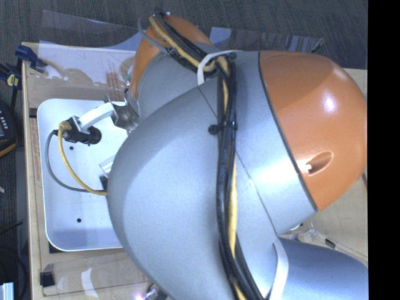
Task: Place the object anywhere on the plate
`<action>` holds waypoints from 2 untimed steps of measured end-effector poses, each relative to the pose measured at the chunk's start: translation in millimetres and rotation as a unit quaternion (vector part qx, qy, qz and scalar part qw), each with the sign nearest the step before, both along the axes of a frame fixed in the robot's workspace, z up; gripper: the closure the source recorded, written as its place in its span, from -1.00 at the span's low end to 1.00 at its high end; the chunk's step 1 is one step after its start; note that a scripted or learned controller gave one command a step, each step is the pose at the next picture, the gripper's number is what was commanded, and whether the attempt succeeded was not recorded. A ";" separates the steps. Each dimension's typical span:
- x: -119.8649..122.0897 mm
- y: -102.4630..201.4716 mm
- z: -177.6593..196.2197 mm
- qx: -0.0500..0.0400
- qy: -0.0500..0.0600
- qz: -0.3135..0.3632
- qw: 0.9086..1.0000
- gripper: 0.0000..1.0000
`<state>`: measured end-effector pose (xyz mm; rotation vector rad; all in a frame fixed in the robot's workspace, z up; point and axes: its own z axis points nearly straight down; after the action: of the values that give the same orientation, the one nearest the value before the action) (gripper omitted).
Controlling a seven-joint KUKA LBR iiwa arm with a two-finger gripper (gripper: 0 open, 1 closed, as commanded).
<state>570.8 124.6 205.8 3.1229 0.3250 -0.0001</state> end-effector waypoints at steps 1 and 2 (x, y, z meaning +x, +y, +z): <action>23.8 -4.7 45.6 0.002 0.003 0.223 0.975 1.00; 67.6 -9.3 34.8 0.002 0.002 0.380 0.925 1.00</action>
<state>638.3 115.3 240.6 2.7703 1.4890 -0.0046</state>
